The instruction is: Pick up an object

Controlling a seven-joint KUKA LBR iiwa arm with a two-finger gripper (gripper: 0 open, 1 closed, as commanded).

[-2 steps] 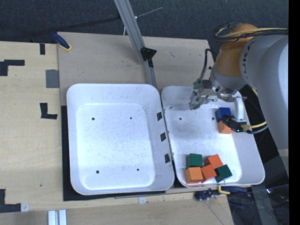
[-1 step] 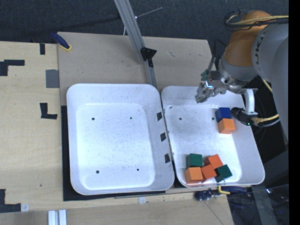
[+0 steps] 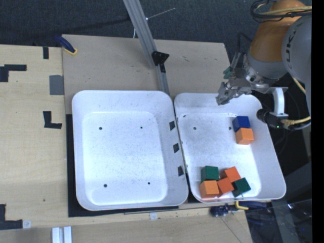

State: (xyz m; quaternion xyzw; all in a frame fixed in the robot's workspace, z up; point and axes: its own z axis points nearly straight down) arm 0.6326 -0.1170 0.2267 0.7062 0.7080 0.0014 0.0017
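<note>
Arm over the far edge of the right bin, nothing visible between the fingers.

Grey arm with orange band enters from the right; its two-finger gripper (image 3: 223, 99) hangs above the far rim of the right shallow white plastic bin (image 3: 268, 161), fingers pointing down and close together; whether they are clenched or released I cannot tell. In that bin, near its right wall: a small blue cube (image 3: 241, 122) touching a small orange cube (image 3: 245, 135) on its near side. At the bin's near edge, a tight cluster: dark green cube (image 3: 210, 173), orange cube (image 3: 209, 188) just in front of it, a second orange cube (image 3: 232, 174), a third orange cube (image 3: 225, 186), and another green cube (image 3: 241, 186) at the right end. Gripper well apart from both groups. Left shallow white plastic bin (image 3: 81, 135) sits beside the right one, rims touching. Metal rail (image 3: 143, 24) runs diagonally from the bench's far edge to the bins' junction.
</note>
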